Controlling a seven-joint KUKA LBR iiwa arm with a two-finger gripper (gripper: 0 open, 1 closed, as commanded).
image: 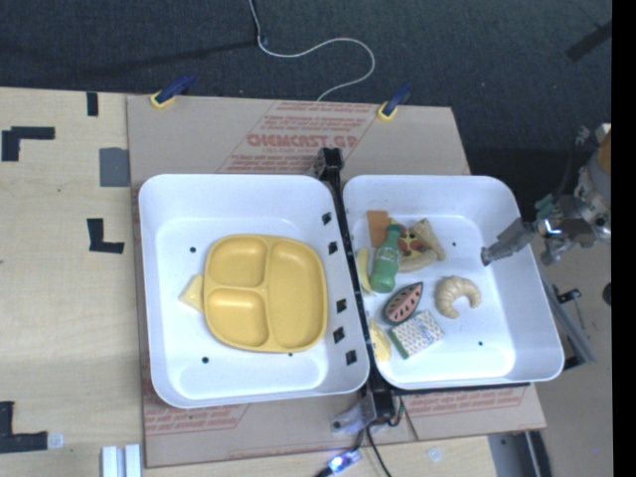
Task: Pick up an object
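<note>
While our grey two-finger gripper [497,250], its opening impossible to judge, hangs at the right white bin [517,346], we see the tan toy croissant [458,294] below it.

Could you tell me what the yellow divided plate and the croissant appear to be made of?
The yellow divided plate looks like moulded plastic: uniform colour, smooth matte surface, soft rounded compartments. The croissant seems to be a plastic or rubber toy: pale, even tan and smooth, though the view leaves that open.

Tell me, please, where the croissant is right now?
The croissant lies in the right bin, just right of the sliced fruit.
</note>
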